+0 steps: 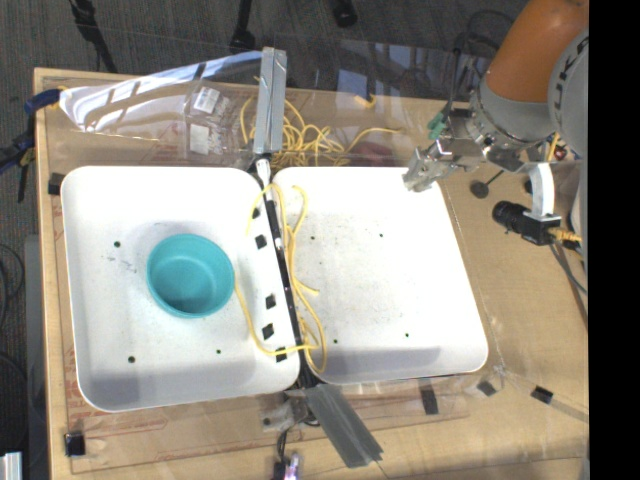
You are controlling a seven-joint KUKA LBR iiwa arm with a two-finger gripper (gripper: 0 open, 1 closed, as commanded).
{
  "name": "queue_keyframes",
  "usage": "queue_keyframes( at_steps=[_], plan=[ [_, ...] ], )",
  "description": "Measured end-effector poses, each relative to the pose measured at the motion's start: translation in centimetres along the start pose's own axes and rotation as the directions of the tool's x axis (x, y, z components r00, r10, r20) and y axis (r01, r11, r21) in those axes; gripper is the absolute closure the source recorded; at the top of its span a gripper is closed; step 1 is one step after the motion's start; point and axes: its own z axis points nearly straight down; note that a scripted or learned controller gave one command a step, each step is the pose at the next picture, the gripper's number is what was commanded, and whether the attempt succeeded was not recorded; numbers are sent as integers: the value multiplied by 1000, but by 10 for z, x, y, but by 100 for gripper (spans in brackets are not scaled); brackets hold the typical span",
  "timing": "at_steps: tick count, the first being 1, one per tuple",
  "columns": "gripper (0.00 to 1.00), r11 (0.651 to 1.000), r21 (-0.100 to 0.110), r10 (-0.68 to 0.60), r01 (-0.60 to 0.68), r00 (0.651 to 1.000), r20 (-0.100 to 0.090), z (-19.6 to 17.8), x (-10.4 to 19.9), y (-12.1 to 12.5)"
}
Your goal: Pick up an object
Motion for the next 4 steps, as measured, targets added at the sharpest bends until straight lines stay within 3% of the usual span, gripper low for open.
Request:
queue_keyframes(
  at_steps=[1, 2, 3, 4],
  plan=[
    [0, 921, 3, 388, -388, 921, -1, 82, -7, -40],
    [0, 743, 5, 670, -669, 743, -1, 108, 25, -81],
    [0, 343, 7, 939, -939, 343, 0, 116, 56, -102],
    [0, 554, 3, 832, -832, 554, -1, 106, -6, -117]
  ],
)
